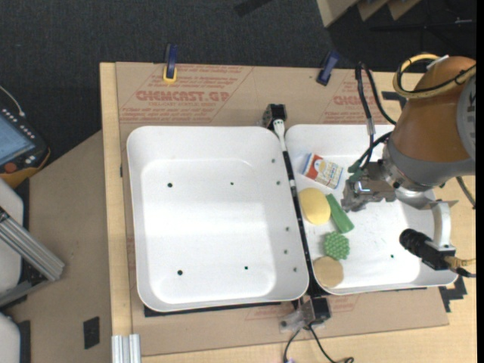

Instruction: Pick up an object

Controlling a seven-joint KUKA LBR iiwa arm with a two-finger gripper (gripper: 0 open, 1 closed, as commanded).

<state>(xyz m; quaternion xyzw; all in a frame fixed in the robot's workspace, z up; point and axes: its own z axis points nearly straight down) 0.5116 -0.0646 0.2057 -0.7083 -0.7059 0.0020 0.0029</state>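
1. Camera view, the tool: the grey metal two-finger gripper [357, 193] hangs over the right-hand shallow white plastic bin [378, 271], under the arm's glossy orange band [435, 123] and its rounded grey wrist. I cannot tell how the gripper is set, and nothing can be made out in its grasp.
2. Just left of the gripper and a little toward the far edge lies a small flat white carton with red and blue print [324, 170], its corners square and one end tilted.
3. Left of the gripper and slightly nearer the camera sits a smooth, rounded yellow object shaped like a lemon [314, 206], close against the bin's left wall.
4. Between that yellow piece and the gripper runs a slim, straight green stick [339, 212], lying at a slant; its upper end is near the gripper tip, and whether the two touch is unclear.
5. Below the gripper, toward the near rim, rests a knobbly green ball with a bumpy, studded surface [336, 245], and just beyond it a flat, round tan disc [328, 271] with a matt face, at the bin's near-left corner.
6. Well left of the gripper, the left-hand white bin [159, 278] shows rounded corners and a smooth glossy floor with small dark dots.
7. Both bins sit on a brown cardboard sheet with red lettering [181, 95], held by clips at its far edge.
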